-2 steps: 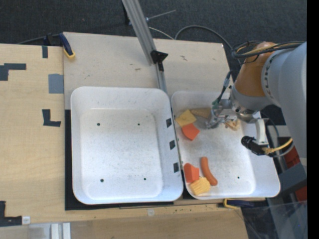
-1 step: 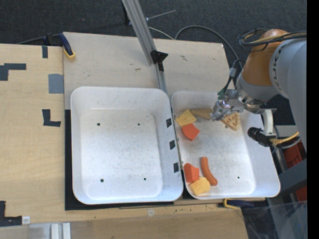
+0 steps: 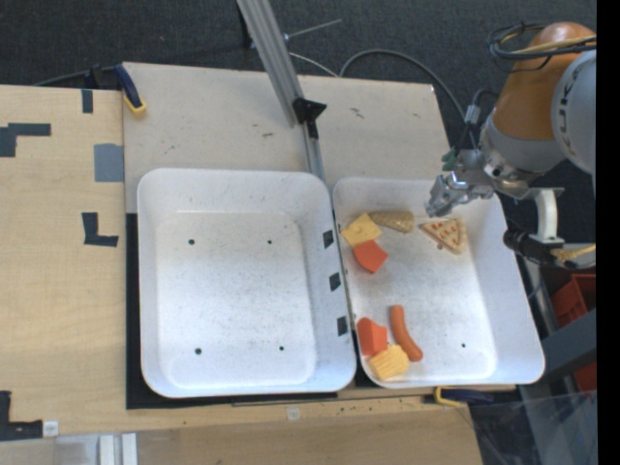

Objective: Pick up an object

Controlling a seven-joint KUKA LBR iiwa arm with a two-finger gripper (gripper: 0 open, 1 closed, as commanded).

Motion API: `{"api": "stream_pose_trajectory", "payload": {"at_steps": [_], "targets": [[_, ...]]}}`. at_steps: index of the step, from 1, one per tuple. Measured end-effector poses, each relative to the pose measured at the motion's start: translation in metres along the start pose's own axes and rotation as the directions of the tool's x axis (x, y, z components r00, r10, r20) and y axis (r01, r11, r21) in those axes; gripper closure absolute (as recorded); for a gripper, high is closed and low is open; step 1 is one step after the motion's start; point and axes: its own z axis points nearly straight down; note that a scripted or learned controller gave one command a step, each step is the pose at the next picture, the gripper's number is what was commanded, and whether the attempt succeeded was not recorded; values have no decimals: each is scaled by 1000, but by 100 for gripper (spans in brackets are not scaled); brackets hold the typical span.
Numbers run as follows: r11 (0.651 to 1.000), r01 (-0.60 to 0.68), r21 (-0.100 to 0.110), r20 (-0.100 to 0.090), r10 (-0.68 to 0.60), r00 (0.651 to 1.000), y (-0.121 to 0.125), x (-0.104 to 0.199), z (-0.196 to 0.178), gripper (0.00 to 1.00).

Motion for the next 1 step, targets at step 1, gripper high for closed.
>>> {"api": "stream_pose_trajectory", "payload": {"at_steps": [1], "targets": [[1000, 0, 1, 0, 0, 1000, 1, 0, -49, 100]]}}
